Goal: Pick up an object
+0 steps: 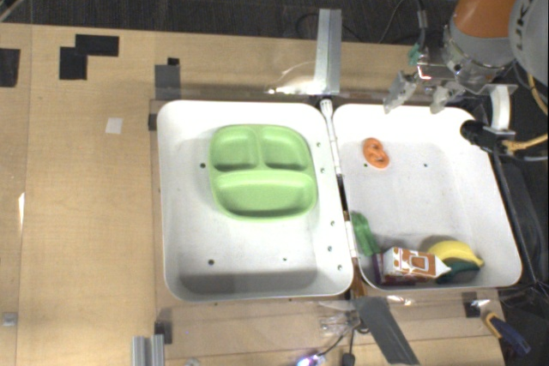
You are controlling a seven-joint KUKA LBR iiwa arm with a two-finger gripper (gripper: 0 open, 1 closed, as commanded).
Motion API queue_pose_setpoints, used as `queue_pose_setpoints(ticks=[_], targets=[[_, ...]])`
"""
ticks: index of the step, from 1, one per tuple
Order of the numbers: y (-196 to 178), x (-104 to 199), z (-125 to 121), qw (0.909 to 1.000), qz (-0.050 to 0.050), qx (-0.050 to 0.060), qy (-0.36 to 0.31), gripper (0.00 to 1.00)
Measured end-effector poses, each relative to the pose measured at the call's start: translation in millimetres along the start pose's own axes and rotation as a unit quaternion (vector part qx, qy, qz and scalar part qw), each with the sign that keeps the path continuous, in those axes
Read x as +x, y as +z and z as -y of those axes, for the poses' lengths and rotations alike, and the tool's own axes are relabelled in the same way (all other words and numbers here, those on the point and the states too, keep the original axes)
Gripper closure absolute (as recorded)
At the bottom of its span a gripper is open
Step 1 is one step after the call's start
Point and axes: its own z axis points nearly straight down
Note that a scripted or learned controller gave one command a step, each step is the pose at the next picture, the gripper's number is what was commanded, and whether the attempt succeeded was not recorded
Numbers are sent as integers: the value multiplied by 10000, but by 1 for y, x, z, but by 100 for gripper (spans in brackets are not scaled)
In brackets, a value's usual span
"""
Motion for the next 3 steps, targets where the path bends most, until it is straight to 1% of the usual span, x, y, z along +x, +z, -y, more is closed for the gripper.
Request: queue_pose_setpoints(ticks=[1, 2, 3], targets=[[93, 10, -9, 9936, 1, 1, -1128, 0], [147, -20, -10, 9920, -12, -7, -1260, 0], [148, 0, 19, 9988, 2, -34, -485, 0]])
